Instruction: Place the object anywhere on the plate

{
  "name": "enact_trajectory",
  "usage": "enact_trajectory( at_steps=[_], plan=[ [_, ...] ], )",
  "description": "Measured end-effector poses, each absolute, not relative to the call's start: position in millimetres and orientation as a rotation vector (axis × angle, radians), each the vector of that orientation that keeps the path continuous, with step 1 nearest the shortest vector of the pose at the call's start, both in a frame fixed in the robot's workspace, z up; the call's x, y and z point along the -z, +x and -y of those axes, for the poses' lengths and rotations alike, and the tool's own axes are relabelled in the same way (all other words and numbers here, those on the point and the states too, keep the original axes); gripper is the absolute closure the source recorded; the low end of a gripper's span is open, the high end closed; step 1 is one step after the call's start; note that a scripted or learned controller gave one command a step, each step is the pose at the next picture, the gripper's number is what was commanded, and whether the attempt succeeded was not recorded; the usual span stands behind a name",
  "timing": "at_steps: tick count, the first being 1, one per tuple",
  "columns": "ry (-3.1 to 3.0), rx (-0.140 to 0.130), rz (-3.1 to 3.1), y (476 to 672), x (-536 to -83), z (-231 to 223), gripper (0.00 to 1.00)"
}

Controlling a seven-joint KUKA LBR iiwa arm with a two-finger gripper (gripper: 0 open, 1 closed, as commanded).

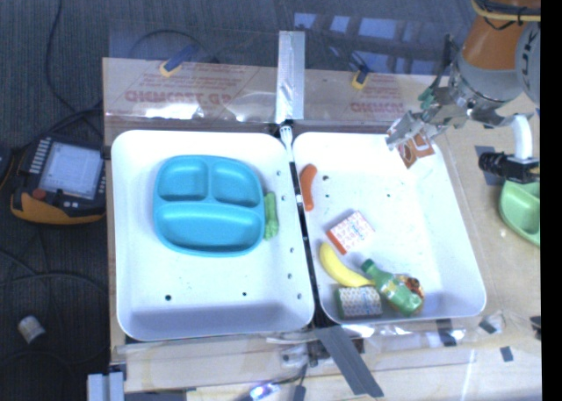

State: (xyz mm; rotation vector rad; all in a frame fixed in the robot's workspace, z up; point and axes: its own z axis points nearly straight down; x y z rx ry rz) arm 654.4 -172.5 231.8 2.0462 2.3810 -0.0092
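Note:
A blue three-compartment plate (211,204) lies in the left bin (140,303). Over the far right corner of the right bin (457,241), my gripper (414,138) hangs high. A small brown object (419,151) with a pale edge sits between its fingertips, lifted off the bin floor. The arm's orange band (500,35) shows at the upper right. The plate is far to the left of the gripper, across the divider between the bins.
A green piece (270,215) lies against the plate's right edge. The right bin holds an orange sausage shape (307,187), a red-and-white box (351,231), a banana (341,269), a green bottle (395,292) and a grey can (358,303). A green bowl (524,206) stands outside on the right.

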Motion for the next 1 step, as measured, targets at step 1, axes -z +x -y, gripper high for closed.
enact_trajectory(
  at_steps=[1],
  plan=[
    [1.711,0.001,-2.636,655.1,-188.7,130.0,1.00]
  ],
)
